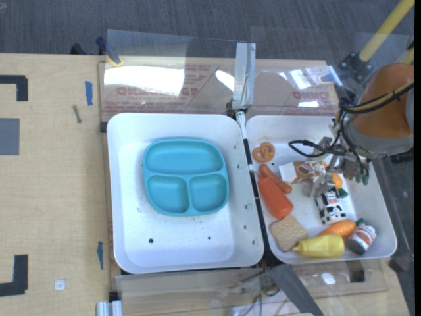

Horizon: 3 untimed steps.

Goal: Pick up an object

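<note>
Left bin: holds tray, centre of frame.
Right bin: right of frame.
Pretzel: right bin, upper left.
Cracker: lower left, beside squash.
Can: lower right corner.

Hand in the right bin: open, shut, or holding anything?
Hand: cannot be told; it sits low among the toys in the right bin, tangled with cables.

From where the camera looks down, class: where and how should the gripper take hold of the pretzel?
Probably from straight above, closing across the pretzel's outer edges. It lies flat near the right bin's far left corner, apart from the other toys, so there is room around it.
</note>
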Each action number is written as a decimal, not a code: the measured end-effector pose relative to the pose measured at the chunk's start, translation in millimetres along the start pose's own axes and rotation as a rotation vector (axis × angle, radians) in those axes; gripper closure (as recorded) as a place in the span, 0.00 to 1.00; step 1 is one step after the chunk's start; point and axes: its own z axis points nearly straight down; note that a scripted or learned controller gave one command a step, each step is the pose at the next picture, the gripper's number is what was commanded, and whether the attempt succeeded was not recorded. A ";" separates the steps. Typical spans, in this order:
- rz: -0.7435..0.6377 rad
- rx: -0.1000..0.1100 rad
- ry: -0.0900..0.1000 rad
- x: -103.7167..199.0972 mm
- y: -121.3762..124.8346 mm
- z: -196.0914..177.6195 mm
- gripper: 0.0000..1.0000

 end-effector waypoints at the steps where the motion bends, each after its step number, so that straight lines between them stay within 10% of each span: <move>1: 0.021 0.002 -0.003 43.5 9.7 -1.3 0.00; 2: -0.027 -0.002 0.014 25.7 77.5 4.9 0.00; 3: 0.170 0.004 0.012 47.7 4.1 4.6 0.00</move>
